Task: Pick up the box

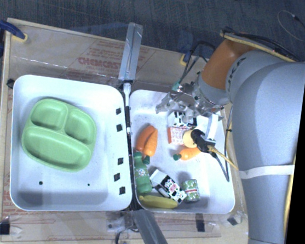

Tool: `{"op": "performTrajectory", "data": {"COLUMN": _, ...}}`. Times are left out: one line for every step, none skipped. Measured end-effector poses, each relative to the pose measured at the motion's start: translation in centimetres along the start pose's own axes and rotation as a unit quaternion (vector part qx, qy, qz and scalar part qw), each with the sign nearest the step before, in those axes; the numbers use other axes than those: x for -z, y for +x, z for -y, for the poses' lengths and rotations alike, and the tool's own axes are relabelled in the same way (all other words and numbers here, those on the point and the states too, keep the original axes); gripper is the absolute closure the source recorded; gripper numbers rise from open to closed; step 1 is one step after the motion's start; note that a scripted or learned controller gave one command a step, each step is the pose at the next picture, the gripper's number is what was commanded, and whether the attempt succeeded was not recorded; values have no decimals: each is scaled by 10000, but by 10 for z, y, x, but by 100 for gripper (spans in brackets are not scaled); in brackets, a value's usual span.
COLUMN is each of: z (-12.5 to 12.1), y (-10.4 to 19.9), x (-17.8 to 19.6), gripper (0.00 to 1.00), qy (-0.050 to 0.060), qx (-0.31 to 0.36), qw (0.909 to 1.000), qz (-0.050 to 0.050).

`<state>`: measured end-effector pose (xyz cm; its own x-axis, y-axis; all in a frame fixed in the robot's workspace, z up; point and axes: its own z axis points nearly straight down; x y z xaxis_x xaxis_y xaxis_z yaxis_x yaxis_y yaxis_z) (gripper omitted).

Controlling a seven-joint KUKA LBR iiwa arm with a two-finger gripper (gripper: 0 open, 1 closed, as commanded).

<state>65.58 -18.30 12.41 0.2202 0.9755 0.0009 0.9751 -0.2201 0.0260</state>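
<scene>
A wooden bench bears two white bins; the right bin [219, 182] holds toys. The gripper [184, 112] hovers at its far edge over a red-and-white box [176, 134]. Jaw state unclear. Approach step; next, descend squarely.

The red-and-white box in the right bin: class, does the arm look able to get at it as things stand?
Probably yes. The gripper hangs just above the box, whose top is bare; the carrot lies apart.

The wooden bench [68, 47] bears two white bins side by side — left bin [14, 146], right bin [221, 193].
</scene>
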Motion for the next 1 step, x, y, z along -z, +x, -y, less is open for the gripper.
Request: {"op": "performTrajectory", "data": {"z": 30, "y": -20, "x": -25, "gripper": 0, "qy": 73, "qx": 224, "qw": 9997, "qz": 9}}
